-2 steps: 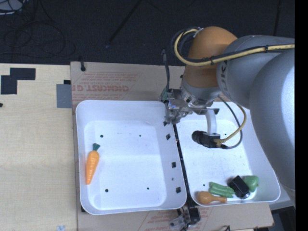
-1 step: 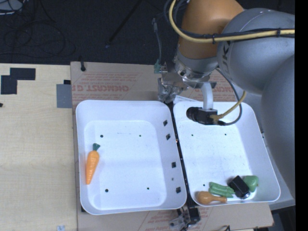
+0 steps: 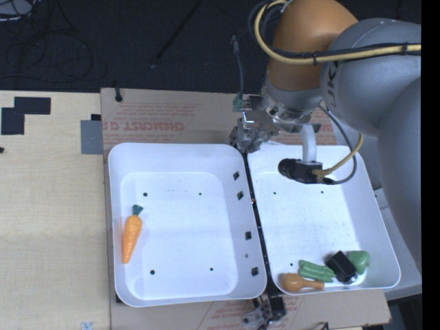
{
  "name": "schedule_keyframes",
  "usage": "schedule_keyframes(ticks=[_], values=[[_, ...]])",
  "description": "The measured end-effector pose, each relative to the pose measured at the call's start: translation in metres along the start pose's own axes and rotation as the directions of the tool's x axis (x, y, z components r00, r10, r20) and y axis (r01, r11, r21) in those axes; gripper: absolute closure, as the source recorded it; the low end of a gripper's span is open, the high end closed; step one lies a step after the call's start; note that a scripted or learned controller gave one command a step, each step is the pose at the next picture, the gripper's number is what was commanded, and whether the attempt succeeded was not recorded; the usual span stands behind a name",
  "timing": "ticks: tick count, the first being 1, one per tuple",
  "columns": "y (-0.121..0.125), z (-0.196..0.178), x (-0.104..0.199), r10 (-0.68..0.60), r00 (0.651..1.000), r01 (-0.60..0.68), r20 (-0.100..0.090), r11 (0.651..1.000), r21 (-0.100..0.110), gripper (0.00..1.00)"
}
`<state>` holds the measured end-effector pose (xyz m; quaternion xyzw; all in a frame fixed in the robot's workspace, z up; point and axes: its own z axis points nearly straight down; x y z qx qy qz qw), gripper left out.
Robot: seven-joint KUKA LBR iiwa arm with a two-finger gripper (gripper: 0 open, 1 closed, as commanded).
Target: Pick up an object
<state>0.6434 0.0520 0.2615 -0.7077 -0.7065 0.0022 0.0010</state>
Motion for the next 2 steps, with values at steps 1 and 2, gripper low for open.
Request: schedule_keyframes(ticks=[1,2], values=[[0.000,-0.189,-0.011,-0.003,1.000,0.003,-0.002,1.000,-0.019,1.00],[-0.003,0.041,0.036,-0.004,1.000,0.004,0.000,1.000,0.016,1.00]])
